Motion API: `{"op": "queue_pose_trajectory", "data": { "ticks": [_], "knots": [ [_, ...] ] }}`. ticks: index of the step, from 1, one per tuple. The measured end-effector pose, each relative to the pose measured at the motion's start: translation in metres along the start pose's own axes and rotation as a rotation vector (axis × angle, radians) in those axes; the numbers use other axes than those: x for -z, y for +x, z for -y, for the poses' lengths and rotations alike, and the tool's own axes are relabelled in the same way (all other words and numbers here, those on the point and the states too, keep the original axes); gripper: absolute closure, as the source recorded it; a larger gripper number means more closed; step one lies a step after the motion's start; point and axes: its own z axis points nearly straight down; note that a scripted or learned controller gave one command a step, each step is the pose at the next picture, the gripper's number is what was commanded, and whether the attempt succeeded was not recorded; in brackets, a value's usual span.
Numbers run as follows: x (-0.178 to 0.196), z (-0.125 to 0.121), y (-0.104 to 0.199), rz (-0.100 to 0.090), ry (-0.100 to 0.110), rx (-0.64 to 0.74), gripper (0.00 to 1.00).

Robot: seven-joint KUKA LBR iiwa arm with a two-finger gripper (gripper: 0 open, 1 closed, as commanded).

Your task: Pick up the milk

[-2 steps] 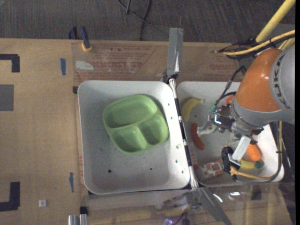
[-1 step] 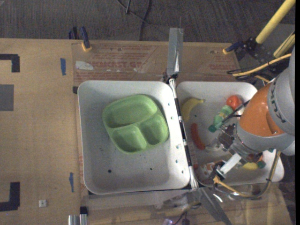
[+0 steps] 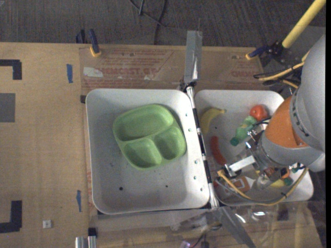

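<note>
Milk (image 3: pixel 238 184) seems to be the small boxy carton with a brownish face at the near end of the right bin (image 3: pixel 232 101). It is mostly hidden beneath the arm's wrist, so which way its long axis points cannot be told.

The arm (image 3: pixel 305 118) reaches in from the right and bends down steeply into that bin, with the orange band just above the wrist. The gripper (image 3: pixel 258 173) hangs low over the bin's near end, right by the carton. Cables and the wrist's metal parts cover it, so I cannot tell whether it is released or clenched, or whether it grasps anything.

Around it lie smooth toy-like foods: a curved yellow banana (image 3: pixel 211 119), a round red-orange fruit (image 3: pixel 258 111), a green bottle (image 3: pixel 243 130) lying tilted, and a slim red pepper (image 3: pixel 217 150). The left bin (image 3: pixel 103 190) is shallow white plastic and carries a glossy green plate (image 3: pixel 150 136) with three compartments. The bench (image 3: pixel 41 138) is flat brown board.
</note>
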Motion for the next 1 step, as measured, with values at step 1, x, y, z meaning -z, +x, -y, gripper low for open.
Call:
{"op": "queue_pose_trajectory", "data": {
  "ticks": [1],
  "knots": [
    [0.0954, 0.1041, 0.0987, 0.013, 0.014, -0.128, 0.0]
  ]
}}
